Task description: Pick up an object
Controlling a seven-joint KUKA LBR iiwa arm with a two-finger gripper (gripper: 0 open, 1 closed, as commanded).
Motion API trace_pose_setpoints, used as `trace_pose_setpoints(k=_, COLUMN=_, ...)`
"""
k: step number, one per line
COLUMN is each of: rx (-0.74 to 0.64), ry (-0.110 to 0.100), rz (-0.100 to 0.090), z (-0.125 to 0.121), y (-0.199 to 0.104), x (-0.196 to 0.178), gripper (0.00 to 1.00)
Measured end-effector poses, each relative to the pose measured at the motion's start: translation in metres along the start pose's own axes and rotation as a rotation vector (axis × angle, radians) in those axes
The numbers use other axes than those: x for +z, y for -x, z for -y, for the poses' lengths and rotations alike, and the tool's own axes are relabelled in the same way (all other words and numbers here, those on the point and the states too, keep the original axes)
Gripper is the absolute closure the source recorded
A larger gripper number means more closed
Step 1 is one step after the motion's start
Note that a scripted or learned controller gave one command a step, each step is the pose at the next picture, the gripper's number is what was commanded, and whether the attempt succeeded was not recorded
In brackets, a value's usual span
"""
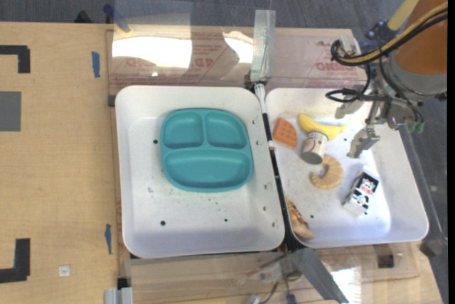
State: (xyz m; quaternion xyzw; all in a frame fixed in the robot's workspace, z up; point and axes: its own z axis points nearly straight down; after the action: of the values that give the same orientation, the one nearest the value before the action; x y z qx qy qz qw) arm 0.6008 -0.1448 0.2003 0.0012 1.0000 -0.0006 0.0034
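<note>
My gripper (pixel 361 144) hangs over the right bin (pixel 405 224), near its upper right part, with nothing seen between its fingers. Left of it lie a yellow banana (pixel 318 125), an orange waffle-like piece (pixel 285 132) and a small can (pixel 313 148). A tan croissant-shaped pastry (pixel 327 172) sits below the can. A small black-and-white box (pixel 362 192) lies just below the gripper. Another small tan item (pixel 300 221) rests at the bin's lower left corner.
The left bin (pixel 142 224) holds a teal divided plate (pixel 206 148). A clear upright divider (pixel 262 47) stands behind the bins. Cardboard panels cover the bench to the left. Cables run from the arm's wrist (pixel 419 47) at the upper right.
</note>
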Motion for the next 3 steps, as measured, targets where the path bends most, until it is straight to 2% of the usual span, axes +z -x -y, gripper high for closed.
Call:
trace_pose_setpoints(k=1, rx=0.091, ry=0.0, rz=0.005, z=-0.033, y=-0.025, x=0.091, gripper=0.0)
trace_pose_setpoints(k=2, rx=0.089, ry=-0.001, rz=0.01, z=-0.034, y=-0.024, x=0.081, gripper=1.0)
trace_pose_setpoints(k=3, rx=0.387, ry=0.002, rz=0.003, z=-0.103, y=-0.017, x=0.013, gripper=1.0)
